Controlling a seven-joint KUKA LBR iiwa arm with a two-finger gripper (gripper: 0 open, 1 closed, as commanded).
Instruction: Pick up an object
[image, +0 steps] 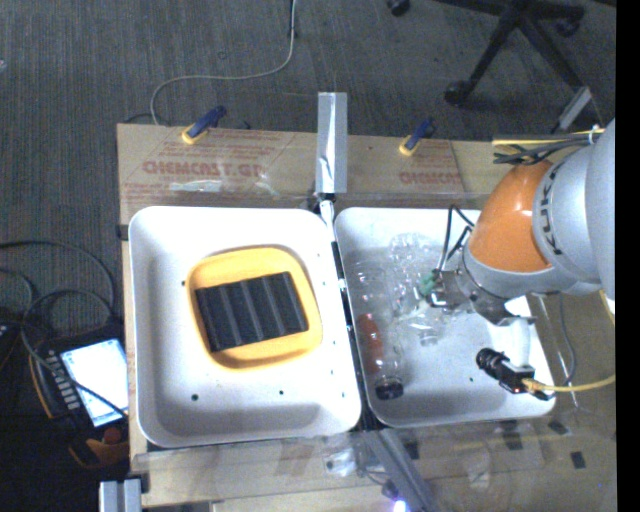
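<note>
where the arm (545, 225) reaches in from the right, we see its orange band over the right bin (520, 400), wrist tilted down toward the bin's middle. the gripper (440, 288) sits low among clear plastic bottles (400, 290); we cannot tell its state. one bottle (378, 350) lies along the left wall. the left bin (160, 300) holds a yellow tray (257, 305), with bare floor around it.

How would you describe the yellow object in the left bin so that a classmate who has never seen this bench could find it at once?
Start with the two white bins side by side and take the left bin, away from the arm. Near its middle lies a yellow tray, a rounded rectangle, slightly tilted. Its dark ribbed inset sets it apart from the clear plastic bottle and clear items in the right bin.
</note>
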